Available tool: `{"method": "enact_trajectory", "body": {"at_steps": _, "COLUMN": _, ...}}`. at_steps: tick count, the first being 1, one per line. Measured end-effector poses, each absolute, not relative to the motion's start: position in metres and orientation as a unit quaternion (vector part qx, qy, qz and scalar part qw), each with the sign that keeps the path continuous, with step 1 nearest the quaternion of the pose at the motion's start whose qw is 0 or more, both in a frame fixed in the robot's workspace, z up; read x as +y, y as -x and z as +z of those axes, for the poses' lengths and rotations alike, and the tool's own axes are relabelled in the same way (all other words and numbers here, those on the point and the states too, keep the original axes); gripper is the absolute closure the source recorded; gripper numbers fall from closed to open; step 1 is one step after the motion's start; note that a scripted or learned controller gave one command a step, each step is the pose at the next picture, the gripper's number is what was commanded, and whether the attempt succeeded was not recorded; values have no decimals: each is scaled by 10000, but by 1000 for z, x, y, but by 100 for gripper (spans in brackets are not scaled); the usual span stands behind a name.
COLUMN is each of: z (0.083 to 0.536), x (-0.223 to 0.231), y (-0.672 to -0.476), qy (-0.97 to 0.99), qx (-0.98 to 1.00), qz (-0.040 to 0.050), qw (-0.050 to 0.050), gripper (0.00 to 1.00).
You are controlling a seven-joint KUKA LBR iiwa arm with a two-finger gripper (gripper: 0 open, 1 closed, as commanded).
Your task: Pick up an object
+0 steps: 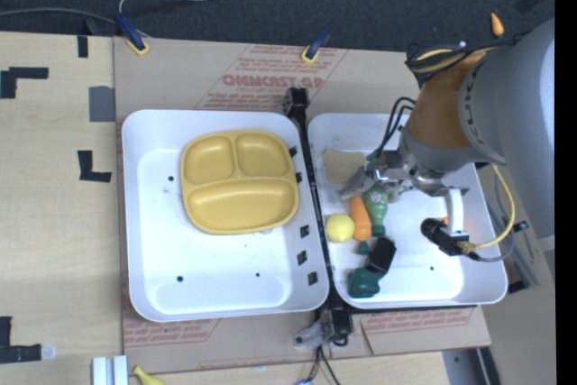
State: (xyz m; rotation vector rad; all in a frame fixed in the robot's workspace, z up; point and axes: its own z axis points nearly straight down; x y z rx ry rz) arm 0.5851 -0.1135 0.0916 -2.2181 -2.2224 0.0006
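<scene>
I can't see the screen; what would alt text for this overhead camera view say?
A grey robot arm's gripper hangs over toy food in the right white bin: an orange carrot, a yellow ball, and dark pieces. The left bin holds a yellow divided plate.

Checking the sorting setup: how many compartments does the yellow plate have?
3: two small ones along the far side of the yellow plate and one wide one nearer the camera.
</scene>
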Motion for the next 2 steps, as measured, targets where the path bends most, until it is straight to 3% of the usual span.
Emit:
{"method": "enact_trajectory", "body": {"at_steps": 1, "z": 101, "x": -114, "y": -585, "qy": 7063, "qx": -7079, "qz": 6, "qw": 10, "gripper": 100}}
{"method": "enact_trajectory", "body": {"at_steps": 2, "z": 251, "x": -84, "y": -580, "qy": 7065, "qx": -7077, "qz": -4, "qw": -12, "gripper": 100}}
